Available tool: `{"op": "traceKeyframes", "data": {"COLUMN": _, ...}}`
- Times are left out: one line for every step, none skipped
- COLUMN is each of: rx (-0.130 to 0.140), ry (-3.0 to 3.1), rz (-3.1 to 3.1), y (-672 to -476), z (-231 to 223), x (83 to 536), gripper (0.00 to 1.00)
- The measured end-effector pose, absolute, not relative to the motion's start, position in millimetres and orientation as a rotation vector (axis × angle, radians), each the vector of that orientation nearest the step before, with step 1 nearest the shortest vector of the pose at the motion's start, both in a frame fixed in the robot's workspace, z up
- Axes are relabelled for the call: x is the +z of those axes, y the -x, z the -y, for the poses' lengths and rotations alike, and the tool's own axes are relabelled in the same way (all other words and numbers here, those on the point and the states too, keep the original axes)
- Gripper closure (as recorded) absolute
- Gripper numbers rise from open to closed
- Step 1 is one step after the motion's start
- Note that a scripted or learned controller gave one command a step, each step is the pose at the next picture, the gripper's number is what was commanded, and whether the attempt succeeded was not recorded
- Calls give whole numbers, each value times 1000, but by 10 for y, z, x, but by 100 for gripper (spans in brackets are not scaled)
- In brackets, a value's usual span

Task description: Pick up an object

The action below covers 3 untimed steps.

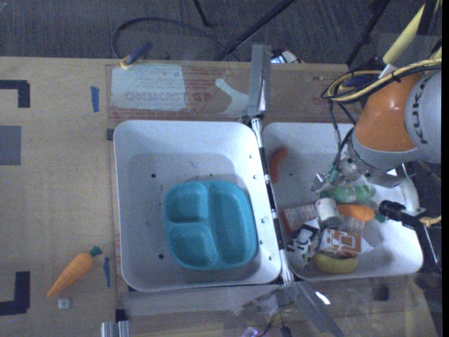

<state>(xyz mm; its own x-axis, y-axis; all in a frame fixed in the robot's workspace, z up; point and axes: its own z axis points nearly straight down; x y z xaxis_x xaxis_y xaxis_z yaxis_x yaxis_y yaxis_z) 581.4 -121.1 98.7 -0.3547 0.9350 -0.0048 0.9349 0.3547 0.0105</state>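
Observation:
My gripper (330,182) hangs low in the right bin (393,258), near its middle, under the grey and orange arm. Just right of it lies a pale green bottle (353,192), partly covered by the wrist. Below that is an orange carrot (357,213) and a small white can (326,208). Further toward the front sit a white and orange carton (342,242), a yellow banana (335,262), a black and white piece (303,241) and a brown packet (299,215). An orange-red piece (278,162) lies by the bin's left wall. Nothing is visibly held.
The left bin (133,188) holds a teal divided tray (209,225). A toy carrot (70,273) lies on the wooden bench at the front left. A metal divider (258,90) stands between the bins at the back.

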Motion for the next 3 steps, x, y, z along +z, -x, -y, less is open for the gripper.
{"op": "traceKeyframes", "data": {"rx": 3, "ry": -1794, "rz": -2573, "y": -6221, "z": 1016, "x": 2154, "gripper": 100}}
{"op": "traceKeyframes", "data": {"rx": 2, "ry": -2196, "rz": -2243, "y": -6619, "z": 1051, "x": 1550, "gripper": 100}}
{"op": "traceKeyframes", "data": {"rx": -1, "ry": -2758, "rz": -1502, "y": -6609, "z": 1337, "x": 1550, "gripper": 100}}
